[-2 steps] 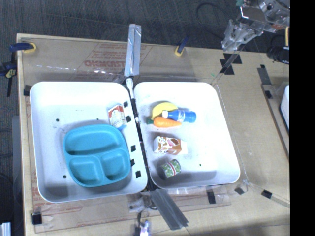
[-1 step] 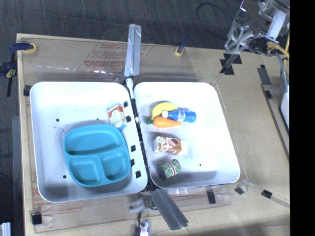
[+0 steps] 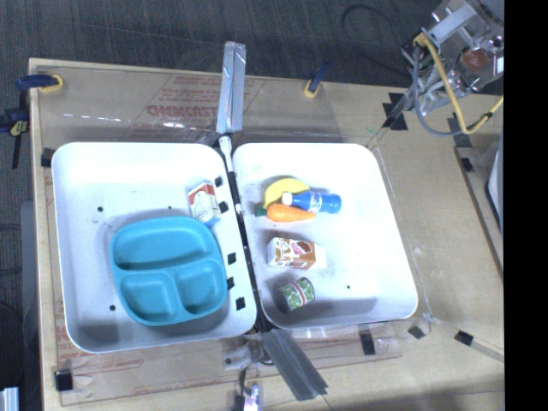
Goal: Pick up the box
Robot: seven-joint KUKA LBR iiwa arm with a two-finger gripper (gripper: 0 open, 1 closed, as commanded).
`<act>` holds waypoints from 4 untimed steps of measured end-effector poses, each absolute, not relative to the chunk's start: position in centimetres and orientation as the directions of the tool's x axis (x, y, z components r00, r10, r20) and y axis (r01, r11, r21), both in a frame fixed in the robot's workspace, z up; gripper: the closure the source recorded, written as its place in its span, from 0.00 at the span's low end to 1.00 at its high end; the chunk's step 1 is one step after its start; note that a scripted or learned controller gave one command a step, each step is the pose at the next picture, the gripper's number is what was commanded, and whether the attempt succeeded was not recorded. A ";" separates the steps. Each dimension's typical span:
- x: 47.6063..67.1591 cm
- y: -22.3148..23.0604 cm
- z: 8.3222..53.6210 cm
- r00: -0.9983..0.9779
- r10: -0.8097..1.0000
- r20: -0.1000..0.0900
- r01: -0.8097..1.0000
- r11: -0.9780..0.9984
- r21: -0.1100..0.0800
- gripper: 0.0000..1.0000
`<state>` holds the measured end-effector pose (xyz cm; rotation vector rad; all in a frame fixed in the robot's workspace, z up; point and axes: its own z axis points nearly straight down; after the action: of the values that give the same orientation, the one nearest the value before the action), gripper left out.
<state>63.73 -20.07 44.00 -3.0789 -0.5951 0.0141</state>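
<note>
Over the bench (image 3: 445, 255), two white bins sit side by side. The tool (image 3: 458, 32) is parked up in the far right corner of the view, well clear of both bins, hanging over the bench edge amid a tangle of yellow and grey cables (image 3: 445, 101). Whether it is open or closed cannot be told from here; the business end is a jumble of metal and wire.

In the right bin (image 3: 377, 229), the box (image 3: 293, 253) lies flat near the middle, a small brown and white carton with a picture on its face. Just beyond it, toward the far wall, a small bottle (image 3: 312, 201) with a blue body and white cap lies on its side, touching an orange carrot (image 3: 291, 214) and a yellow banana-like piece (image 3: 284, 188). Nearer the front wall sits a green can (image 3: 296, 293), tipped on its side, close to the box but apart from it.

In the left bin (image 3: 86, 195), a blue divided tray (image 3: 169, 268) takes up the front half. A red and white carton (image 3: 202, 201) stands just behind the tray's far right corner, close to the divider between the bins.
</note>
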 end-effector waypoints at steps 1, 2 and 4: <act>63.5 -19.0 30.4 0.949 0.317 -0.006 0.317 -0.949 -0.005 1.00; 63.5 -19.0 30.5 0.949 0.317 -0.005 0.317 -0.949 -0.005 0.00; 55.8 -16.8 25.2 0.904 0.427 -0.005 0.427 -0.904 -0.004 0.00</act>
<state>55.85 -16.75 25.17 -3.0626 -0.6866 0.0097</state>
